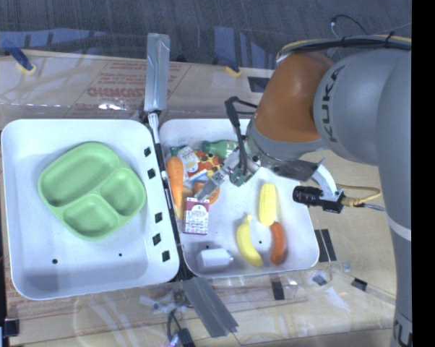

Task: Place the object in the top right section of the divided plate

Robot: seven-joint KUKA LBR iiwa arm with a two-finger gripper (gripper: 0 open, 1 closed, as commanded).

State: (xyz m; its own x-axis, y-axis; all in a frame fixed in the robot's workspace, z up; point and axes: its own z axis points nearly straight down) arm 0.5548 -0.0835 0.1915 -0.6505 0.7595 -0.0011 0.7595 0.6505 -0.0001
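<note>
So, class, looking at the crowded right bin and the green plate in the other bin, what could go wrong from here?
1. The gripper sits over packed toy food; beside the carrot and small carton it could nudge or grab the wrong item.
2. The divided plate lies in the left bin, across the divider, so an item could drop on the way.

Even, bright overhead light, soft shadows inside the white bins (29, 280), mild glare on plastic sheeting (95, 85), slightly soft focus

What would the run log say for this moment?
pincer: over right bin's toys | green divided plate: left bin, nothing on it | carrot: right bin
</note>
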